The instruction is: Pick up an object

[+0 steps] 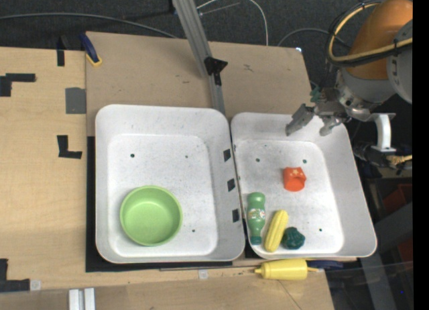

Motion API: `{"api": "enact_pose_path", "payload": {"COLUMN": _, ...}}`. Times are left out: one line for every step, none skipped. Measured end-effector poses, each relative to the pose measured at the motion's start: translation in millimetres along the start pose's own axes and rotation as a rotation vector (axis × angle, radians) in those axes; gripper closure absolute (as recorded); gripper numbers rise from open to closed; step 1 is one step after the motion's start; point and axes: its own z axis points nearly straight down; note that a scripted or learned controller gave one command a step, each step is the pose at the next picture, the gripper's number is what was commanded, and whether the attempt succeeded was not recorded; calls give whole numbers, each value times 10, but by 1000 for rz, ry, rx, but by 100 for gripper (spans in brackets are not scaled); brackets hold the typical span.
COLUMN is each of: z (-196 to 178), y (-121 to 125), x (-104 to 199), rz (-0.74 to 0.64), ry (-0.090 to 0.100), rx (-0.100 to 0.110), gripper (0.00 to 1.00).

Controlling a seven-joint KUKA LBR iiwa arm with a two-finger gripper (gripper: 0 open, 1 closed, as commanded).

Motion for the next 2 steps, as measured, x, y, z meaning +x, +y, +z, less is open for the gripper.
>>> {"api": "enact_pose_path", "payload": {"z": 0, "y": 0, "x": 0, "rz": 0, "ry": 0, "rx": 0, "gripper": 0}}
{"api": "enact_pose_path", "payload": {"z": 634, "y": 24, "x": -32, "rz": 1, "ry": -1, "rx": 6, "gripper": 0}}
